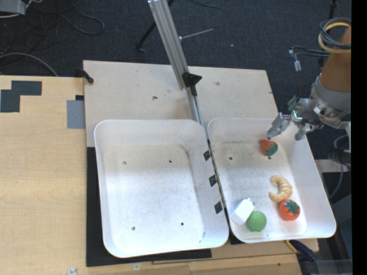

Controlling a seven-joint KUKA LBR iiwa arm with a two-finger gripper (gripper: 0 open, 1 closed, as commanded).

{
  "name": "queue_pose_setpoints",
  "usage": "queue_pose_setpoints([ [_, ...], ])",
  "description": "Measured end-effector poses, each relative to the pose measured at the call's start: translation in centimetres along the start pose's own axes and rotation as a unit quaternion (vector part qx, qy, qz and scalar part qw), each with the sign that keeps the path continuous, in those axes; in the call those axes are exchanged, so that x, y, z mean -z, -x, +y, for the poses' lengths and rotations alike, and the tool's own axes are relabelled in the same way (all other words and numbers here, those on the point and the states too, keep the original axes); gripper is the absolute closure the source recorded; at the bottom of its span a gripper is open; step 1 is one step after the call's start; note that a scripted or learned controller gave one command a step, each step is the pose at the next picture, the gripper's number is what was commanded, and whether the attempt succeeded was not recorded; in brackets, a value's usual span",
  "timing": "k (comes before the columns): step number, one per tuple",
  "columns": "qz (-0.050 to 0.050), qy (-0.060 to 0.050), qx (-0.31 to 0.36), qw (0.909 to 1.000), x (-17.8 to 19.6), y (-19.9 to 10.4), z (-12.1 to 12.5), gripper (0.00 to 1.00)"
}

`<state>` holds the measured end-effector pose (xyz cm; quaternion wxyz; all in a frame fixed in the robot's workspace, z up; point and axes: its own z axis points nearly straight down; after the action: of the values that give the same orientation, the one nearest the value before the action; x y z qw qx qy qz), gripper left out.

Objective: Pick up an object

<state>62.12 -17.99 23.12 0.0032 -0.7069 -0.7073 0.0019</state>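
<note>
My gripper [289, 128] hangs over the far right part of the right bin [317, 171], its two fingers spread apart and open with nothing between them. Just below and left of the left fingertip lies a small red and green strawberry-like object [269, 148]. Nearer the front of the same bin lie a tan croissant [280, 188], a red tomato [289, 209], a green ball [256, 220] and a white block [243, 211].
The left bin [114, 153] stands beside the right one, parted by a ridge with black clips [211, 179]. A slanted aluminium rail [172, 42] rises behind the bins. A wooden table top [40, 176] lies at the left.
</note>
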Motion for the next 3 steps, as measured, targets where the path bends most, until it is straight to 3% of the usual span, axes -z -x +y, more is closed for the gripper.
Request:
queue_pose_setpoints([
  [1, -0.001, 0.002, 0.001, 1.0000, 0.3, 0.0, 0.1, 0.00],
  [3, 0.000, -0.001, 0.000, 1.0000, -9.7, -0.8, -1.3, 0.00],
])
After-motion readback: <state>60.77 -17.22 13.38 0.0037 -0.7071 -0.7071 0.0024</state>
